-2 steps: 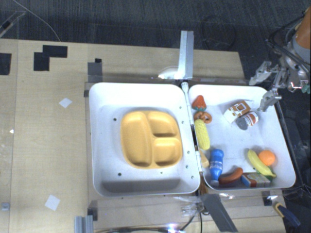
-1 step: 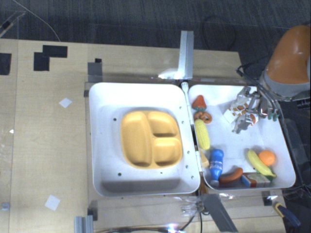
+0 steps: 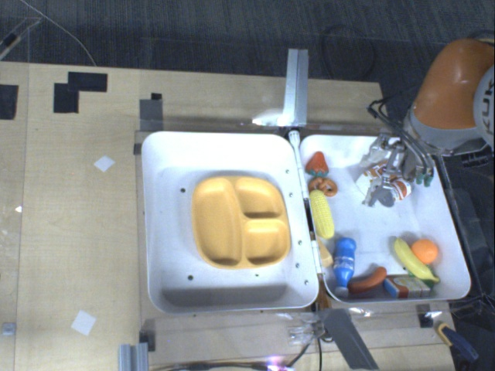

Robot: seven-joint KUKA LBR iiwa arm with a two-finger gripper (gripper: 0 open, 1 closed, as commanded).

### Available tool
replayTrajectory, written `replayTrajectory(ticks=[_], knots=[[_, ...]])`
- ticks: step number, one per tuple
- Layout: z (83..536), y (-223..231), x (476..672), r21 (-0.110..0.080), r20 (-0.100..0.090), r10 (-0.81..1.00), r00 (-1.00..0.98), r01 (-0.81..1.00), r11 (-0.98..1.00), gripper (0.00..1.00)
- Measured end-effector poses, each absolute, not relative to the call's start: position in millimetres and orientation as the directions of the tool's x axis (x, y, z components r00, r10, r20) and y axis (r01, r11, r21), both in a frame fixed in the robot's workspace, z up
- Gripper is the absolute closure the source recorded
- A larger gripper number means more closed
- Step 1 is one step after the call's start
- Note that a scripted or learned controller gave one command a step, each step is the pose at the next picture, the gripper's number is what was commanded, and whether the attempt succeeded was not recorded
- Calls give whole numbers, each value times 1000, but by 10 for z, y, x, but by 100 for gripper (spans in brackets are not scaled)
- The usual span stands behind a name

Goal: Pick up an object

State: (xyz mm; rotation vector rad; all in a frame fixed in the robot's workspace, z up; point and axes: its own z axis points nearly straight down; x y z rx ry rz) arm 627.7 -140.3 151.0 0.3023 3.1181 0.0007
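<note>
My gripper (image 3: 380, 182) hangs over the upper middle of the right bin (image 3: 448, 207), below the orange-banded wrist. A small red and white object (image 3: 397, 189) lies right against its lower right side; whether it is gripped is unclear. Along the bin's left wall lie a red strawberry-like piece (image 3: 315, 163), a small orange ring-shaped piece (image 3: 326, 186), a yellow corn cob (image 3: 322, 213) and a blue bottle (image 3: 343, 260). At the bin's front sit a red sausage (image 3: 366, 279), a banana (image 3: 412, 260), an orange (image 3: 425, 250) and a small coloured box (image 3: 407, 287).
The left bin (image 3: 166, 207) holds a yellow divided tray (image 3: 240, 221) in its middle. A metal post (image 3: 297, 83) rises at the back between the bins. Bare white floor shows in the middle of the right bin, below the gripper.
</note>
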Motion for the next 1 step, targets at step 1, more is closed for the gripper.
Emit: replayTrajectory(ticks=[1], knots=[[1260,-1713,5444,-1,-6,118,-993,118,993,0]])
